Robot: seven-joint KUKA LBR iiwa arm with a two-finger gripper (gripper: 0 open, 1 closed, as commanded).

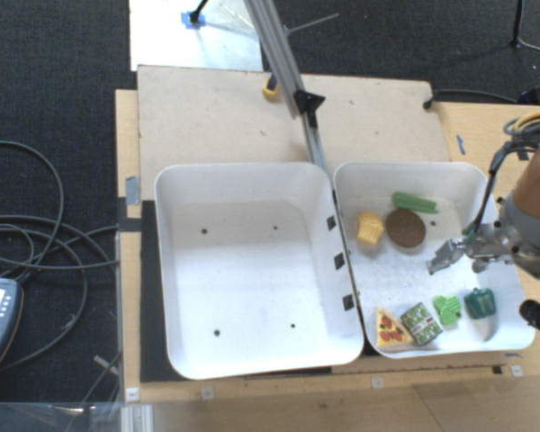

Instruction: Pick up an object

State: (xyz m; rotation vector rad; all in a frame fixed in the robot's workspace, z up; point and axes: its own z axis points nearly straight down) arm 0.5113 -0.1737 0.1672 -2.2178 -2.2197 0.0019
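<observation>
My gripper (445, 256) hangs over the right bin (472, 176), near its right side. It points left toward a brown round disc (405, 229), which lies just up and left of it. A yellow piece (370, 229) sits beside the disc. A long green piece (415, 203) lies behind them. Along the bin's front lie a pizza slice (391, 329), a green patterned block (421, 323), a light green piece (447, 309) and a dark green pepper (480, 303). I see nothing held by the gripper.
The left bin (175, 187) adjoins the right one along a shared wall with black clips. A slanted grey pole (283, 57) crosses above the bench at the back. Cables lie on the floor to the left.
</observation>
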